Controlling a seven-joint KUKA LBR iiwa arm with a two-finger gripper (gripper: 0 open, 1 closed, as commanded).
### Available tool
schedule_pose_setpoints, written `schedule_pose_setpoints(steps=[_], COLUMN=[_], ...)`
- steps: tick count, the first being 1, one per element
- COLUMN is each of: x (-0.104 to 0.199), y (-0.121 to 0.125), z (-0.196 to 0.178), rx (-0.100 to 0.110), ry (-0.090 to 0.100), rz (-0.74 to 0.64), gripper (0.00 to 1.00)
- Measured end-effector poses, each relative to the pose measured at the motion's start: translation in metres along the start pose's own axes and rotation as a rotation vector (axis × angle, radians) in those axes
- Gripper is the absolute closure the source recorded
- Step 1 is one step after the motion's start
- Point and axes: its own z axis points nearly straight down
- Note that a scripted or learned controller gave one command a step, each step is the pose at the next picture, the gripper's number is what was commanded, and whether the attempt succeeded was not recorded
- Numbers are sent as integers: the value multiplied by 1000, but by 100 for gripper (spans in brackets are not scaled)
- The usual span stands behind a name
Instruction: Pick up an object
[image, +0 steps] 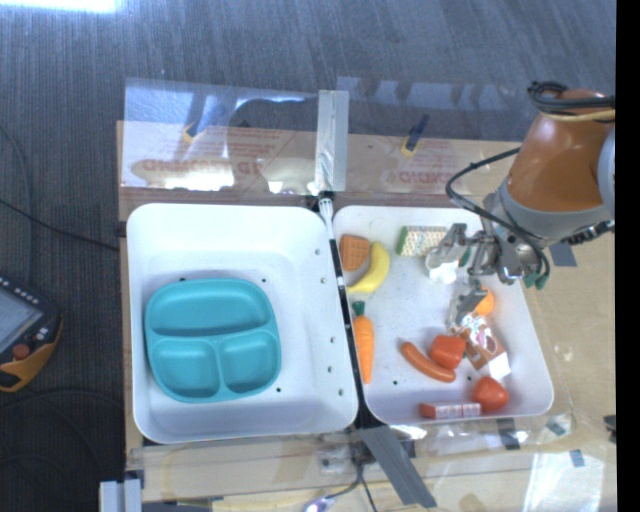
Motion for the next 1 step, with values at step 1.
schedule_pose_setpoints(steps=[1], x=[83], y=[-11], z=[97], rx=[0], ry=[-4], rz=[98], gripper=[0])
